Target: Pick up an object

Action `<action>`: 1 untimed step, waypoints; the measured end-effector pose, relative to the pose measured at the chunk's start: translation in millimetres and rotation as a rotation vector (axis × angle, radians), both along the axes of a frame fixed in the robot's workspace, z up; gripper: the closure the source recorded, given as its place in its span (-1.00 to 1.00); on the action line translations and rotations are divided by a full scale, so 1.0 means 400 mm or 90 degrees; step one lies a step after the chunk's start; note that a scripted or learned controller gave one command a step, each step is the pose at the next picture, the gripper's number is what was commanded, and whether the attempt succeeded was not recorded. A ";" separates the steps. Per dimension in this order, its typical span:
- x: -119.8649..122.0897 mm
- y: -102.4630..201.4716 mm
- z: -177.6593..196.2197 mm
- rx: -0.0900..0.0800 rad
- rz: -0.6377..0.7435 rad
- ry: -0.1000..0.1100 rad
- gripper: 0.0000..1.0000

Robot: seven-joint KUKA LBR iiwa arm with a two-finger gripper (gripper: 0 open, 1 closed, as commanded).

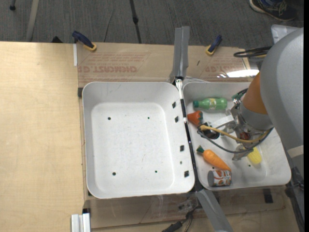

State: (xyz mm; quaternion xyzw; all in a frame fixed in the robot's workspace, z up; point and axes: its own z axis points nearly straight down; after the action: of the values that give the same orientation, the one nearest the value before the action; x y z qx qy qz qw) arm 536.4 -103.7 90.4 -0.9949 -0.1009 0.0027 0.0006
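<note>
The right bin (270, 178) holds several small things. A green bottle (210, 103) lies near its far wall. A red and orange piece (194, 118) sits by the left wall, an orange carrot (215, 159) lies lower down, and a small can (220, 178) rests at the near edge. A yellow piece (254, 156) peeks out below the wrist. My gripper (240, 138) hangs low over the middle of this bin, right of the carrot and above the yellow piece. The grey arm with its orange band (253, 98) covers the bin's right side.
The left bin (89, 129) stands beside the right one, split from it by a grey divider (181, 57). Clamps (84, 40) hold brown cardboard at the back. Bare wooden bench (38, 129) stretches to the left.
</note>
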 end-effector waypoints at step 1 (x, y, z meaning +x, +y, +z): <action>0.221 -0.006 0.007 0.000 0.052 0.004 -1.00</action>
State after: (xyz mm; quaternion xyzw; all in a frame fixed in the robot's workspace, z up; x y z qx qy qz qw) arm 624.9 -105.9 93.4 -0.9900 -0.1412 0.0055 0.0010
